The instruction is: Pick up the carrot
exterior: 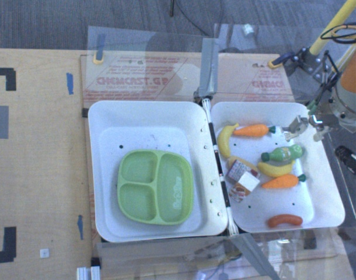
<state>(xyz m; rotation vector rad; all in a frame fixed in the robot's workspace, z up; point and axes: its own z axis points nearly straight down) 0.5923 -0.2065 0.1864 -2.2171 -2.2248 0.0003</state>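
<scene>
Two orange carrots with green tops lie in the right bin [324,174]. One carrot [251,130] rests near the bin's back, beside a yellow banana [224,140]. The other carrot [281,182] lies lower down, just under a second banana [275,168]. My gripper [306,126] hovers over the back right corner of that bin, right of the upper carrot and above a green bottle [283,154]. It is open, with nothing between its fingers.
A red sausage [285,220] lies near the right bin's front, and a small red and white carton [242,178] sits at its left side. The left bin [102,127] holds a green divided plate [156,186]. Yellow and black cables run at the upper right.
</scene>
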